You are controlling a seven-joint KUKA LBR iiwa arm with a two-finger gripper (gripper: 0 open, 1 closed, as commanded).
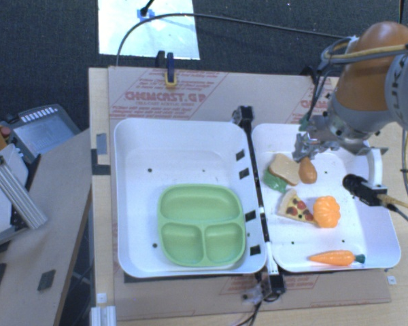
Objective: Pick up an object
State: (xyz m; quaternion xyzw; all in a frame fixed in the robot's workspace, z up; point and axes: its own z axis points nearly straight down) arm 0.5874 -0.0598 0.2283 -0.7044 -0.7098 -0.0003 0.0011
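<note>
Beside one green tray (201, 233), five toy foods (306, 199)

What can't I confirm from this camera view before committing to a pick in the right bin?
- End effector: too small, wrist above it; fingertip state unclear.
- Brown toy: contact with the end effector unreadable.
- Green item: mostly hidden under the bread slice.
- Arm: cut off by the right edge.

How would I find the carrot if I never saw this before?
Look in the right white bin, not the one with the green tray. The carrot lies alone by the near rim, long and thin with a green tip, unlike the round orange pumpkin.
</note>
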